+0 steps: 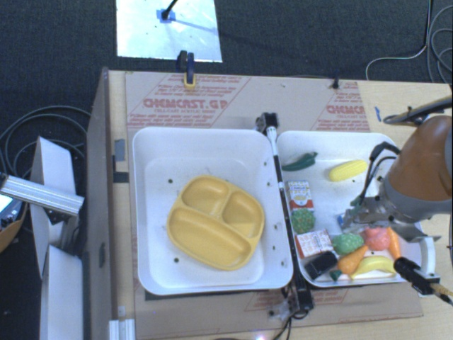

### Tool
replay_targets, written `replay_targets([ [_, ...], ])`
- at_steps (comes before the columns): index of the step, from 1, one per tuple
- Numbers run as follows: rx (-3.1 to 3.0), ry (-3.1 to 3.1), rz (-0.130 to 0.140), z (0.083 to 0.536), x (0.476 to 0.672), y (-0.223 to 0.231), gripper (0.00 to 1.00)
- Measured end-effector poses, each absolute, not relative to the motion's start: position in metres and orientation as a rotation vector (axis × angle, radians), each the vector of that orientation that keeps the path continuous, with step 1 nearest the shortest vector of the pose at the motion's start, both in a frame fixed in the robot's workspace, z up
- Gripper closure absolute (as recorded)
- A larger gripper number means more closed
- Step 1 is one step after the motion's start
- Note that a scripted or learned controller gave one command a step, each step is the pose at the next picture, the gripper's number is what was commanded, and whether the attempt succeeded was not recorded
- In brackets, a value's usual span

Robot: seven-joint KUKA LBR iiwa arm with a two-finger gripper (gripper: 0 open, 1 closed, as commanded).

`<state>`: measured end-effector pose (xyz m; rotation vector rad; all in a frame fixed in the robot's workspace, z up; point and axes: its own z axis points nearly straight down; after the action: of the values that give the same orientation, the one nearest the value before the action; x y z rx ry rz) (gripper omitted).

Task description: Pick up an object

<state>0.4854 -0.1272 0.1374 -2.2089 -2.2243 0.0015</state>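
Nearest the camera, the right bin (425,250) held a crowded heap along its front edge: a banana (375,264), a carrot (350,259), a dark block (322,264), a red-and-white packet (313,242) and a green broccoli piece (347,244), all touching or overlapping. The arm's pincer (361,214) hung just above this heap, beside an orange-pink item (382,238); whether it was apart or together could not be told, as the wrist covered it. Nothing was seen gripped.

The pick looked best aimed at one piece standing proud of the pile, with a straight descent so neighbours were not dragged along.

Further back lay a green ball (303,220) and a small carton (300,192), then a corn cob (347,169) and a green pepper (300,161), well apart and easier targets. In the left bin (152,190) sat a yellow divided tray (216,222). The worktop (233,98) stretched beyond.

The arm hid the right bin's far right corner.
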Motion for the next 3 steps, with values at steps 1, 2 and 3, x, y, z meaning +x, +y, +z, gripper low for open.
replay_targets([
  [1, -2.226, -2.231, -0.001, 0.087, 0.488, -0.09, 1.0],
  [2, -2.208, -2.241, -0.016, 0.19, 0.488, 0.001, 1.0],
  [3, -2.229, -2.224, -0.004, 0.203, 0.533, -0.065, 1.0],
])
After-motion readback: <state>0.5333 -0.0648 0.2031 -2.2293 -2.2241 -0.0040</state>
